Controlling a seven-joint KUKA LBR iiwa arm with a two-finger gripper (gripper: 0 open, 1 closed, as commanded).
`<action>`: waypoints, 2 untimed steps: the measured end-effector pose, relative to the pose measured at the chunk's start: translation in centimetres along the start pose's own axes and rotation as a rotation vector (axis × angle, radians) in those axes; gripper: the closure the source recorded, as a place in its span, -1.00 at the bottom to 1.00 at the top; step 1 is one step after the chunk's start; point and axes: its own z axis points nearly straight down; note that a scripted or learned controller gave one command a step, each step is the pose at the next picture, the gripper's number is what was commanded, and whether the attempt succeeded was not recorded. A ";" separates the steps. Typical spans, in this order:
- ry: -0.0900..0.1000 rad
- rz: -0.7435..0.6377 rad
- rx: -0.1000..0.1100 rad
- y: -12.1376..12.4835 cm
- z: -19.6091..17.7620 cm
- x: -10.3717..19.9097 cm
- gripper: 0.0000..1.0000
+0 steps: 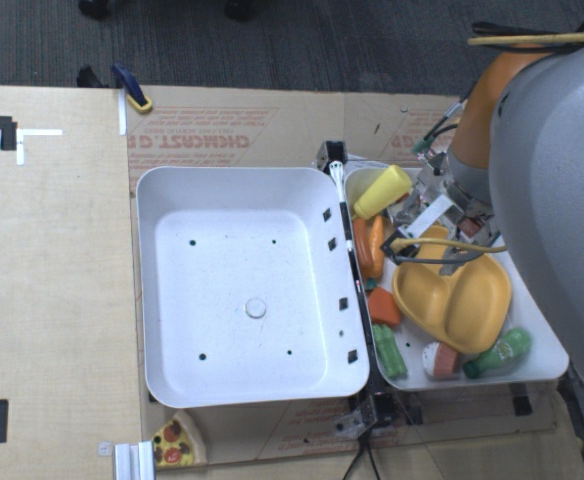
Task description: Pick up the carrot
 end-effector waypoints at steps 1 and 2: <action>-0.003 0.013 0.002 -3.5 0.1 0.3 -1.00; -0.003 0.274 0.001 1.7 0.1 2.7 -1.00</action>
